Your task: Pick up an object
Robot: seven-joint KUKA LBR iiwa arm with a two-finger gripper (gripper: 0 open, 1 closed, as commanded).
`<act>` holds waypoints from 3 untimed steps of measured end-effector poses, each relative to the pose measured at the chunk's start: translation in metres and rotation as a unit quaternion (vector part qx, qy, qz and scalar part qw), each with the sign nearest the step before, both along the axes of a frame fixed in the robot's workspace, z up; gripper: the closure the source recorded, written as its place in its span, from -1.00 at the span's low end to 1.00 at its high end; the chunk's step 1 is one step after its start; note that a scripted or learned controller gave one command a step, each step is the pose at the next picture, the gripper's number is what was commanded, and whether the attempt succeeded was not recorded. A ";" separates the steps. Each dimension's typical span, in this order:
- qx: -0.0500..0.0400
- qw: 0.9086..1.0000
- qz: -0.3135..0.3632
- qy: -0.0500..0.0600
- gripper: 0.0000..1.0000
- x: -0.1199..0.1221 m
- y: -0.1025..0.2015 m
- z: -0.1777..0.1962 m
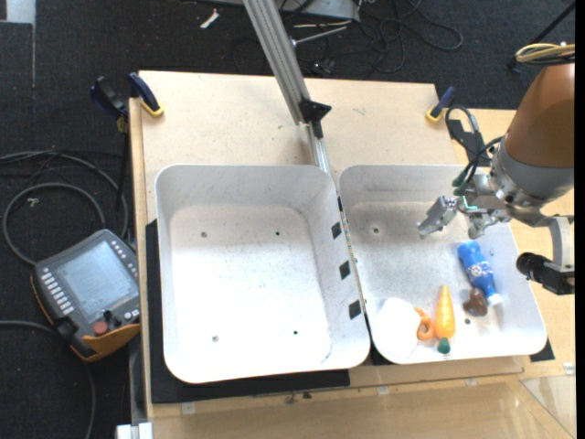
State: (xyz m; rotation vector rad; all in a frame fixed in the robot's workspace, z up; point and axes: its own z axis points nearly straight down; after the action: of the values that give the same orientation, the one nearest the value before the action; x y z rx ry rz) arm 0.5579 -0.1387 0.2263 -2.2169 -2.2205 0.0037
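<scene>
My pincer (454, 216) is over the far part of the right bin (384, 190), jaws spread wide, nothing in them. Blue bottle (477, 268) lies just nearer, with the toy carrot (443, 311) beyond it at the near edge.

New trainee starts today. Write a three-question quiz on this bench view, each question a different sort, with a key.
1. True or false: the blue bottle lies in the left bin.
2. Which item lies nearest the carrot? A) the orange ring B) the blue bottle C) the teach pendant
3. Fill in: the gripper hangs above the ___ bin.

Key
1. False; it lies in the right bin.
2. A
3. right
</scene>
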 end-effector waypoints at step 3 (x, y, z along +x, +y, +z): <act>0.000 1.000 -0.001 0.000 -1.00 0.005 -0.003 -0.098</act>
State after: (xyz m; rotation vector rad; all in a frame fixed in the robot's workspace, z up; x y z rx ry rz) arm 0.5624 -0.1415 0.1282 -2.2197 -2.2175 0.0051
